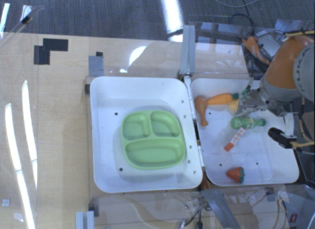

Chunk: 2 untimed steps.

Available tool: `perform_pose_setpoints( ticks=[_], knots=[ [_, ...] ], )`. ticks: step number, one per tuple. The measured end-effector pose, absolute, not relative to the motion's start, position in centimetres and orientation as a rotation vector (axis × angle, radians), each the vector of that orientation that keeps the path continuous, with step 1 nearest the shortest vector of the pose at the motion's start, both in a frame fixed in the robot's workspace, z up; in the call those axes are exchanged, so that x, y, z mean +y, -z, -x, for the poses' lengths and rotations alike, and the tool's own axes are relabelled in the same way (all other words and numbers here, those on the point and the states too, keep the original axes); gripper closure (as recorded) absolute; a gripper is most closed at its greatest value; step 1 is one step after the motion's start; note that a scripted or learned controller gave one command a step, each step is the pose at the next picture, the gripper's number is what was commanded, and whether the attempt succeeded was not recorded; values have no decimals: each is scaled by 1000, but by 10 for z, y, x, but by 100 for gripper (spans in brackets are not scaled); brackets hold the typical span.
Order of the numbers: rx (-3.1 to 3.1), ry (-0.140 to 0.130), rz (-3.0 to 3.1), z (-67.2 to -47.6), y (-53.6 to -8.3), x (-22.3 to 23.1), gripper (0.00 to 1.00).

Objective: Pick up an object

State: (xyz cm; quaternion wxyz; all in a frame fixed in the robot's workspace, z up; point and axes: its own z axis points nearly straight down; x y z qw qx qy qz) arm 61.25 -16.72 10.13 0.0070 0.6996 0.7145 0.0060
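The right bin [256, 174] holds a tan drumstick-shaped toy [201, 109], an orange carrot [220, 99], a yellow item [233, 106], a green bottle [247, 122], a small white and orange tube [235, 140] and a red strawberry [236, 174]. My gripper [247, 110] reaches down from the right, directly over the green bottle and next to the yellow item. Its metal fingers sit just above the bottle's top side. Nothing is visibly lifted.
The left bin [101, 124] contains a green divided plate [153, 139]. A metal post [187, 50] stands at the back between the bins. The arm's grey body and orange band [288, 65] overhang the right bin's far right corner. Cables lie behind.
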Motion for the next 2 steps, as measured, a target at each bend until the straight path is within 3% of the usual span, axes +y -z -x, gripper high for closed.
perform_pose_setpoints(
  ticks=[1, 2],
  knots=[
    [2235, -19, -2188, -612, -101, -167, 0],
    [2233, -25, -2183, -615, -113, -167, 100]
  ],
)
